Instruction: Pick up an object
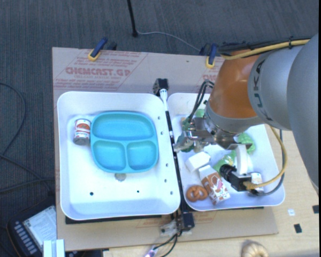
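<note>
We are reaching into the right bin (pixel 275 194), jaws' state impossible to tell, and next must settle on the white block (pixel 198 160) at six o'clock.

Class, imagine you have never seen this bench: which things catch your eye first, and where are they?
The big grey arm with its orange band looms over the right bin, above a jumble of small items. In the left bin lies a bright blue tray with three compartments, and a small can sits just left of it.
</note>
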Tool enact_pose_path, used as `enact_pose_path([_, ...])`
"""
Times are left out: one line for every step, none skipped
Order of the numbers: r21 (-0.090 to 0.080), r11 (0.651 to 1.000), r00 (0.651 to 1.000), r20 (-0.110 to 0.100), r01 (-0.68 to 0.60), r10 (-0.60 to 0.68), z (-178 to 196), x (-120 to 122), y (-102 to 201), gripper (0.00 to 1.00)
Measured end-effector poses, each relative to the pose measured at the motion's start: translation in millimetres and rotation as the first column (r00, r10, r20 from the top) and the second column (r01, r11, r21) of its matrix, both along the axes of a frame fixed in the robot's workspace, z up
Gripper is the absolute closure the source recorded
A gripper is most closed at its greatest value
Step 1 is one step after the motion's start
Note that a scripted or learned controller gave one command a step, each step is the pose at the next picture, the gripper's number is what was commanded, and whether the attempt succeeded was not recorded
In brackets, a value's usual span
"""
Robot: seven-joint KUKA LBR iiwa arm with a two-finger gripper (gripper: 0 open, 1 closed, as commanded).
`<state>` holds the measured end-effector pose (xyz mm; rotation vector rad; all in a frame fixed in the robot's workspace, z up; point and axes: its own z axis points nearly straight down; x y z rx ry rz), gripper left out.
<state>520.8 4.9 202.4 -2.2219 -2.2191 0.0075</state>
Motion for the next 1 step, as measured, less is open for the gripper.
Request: enact_pose_path([0.0,1.0,1.0,-0.001,0.0,0.0,9.3,0.1,0.0,1.0])
